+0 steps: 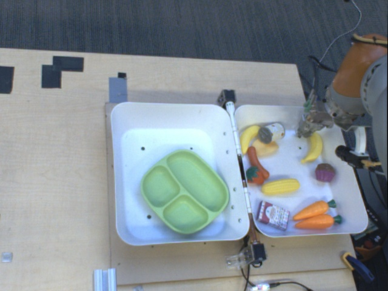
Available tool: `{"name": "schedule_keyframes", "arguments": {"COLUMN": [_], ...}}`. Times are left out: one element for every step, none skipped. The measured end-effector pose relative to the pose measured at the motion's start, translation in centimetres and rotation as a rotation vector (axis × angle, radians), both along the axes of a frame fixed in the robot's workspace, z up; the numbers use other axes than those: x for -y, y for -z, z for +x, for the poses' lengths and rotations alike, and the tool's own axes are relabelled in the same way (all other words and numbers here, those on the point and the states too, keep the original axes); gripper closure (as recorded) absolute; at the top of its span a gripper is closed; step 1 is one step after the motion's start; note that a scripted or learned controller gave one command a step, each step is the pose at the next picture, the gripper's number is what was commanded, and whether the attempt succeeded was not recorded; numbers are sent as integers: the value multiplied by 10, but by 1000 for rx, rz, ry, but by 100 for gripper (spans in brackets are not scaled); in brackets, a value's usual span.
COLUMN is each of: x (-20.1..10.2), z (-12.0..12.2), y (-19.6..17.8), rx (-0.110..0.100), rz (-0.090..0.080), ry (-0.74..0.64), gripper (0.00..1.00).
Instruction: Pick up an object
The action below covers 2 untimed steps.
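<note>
Light wood surface (54,180), dark carpet (170,11) behind; the two white bins (121,162) sit left of the fingers (309,128), whose state I cannot tell. Banana (313,148) lies just below them in the right-hand one. Red packet (273,215) print unreadable.

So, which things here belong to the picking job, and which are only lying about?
Job: gripper; right bin with two bananas, corn cob, two carrots, purple fruit, red packet.
Lying about: left bin; green divided plate.
</note>
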State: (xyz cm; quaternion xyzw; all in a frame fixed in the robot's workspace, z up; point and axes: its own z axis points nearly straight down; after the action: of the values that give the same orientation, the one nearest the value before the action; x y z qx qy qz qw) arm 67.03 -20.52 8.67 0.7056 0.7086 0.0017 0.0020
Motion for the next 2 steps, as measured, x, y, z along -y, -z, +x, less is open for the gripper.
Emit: {"name": "schedule_keyframes", "arguments": {"x": [-6,-56], "z": [1,-76], "y": [1,0], "rx": [0,0], "rz": [9,1], "ry": [-3,1], "gripper": [0,0]}}
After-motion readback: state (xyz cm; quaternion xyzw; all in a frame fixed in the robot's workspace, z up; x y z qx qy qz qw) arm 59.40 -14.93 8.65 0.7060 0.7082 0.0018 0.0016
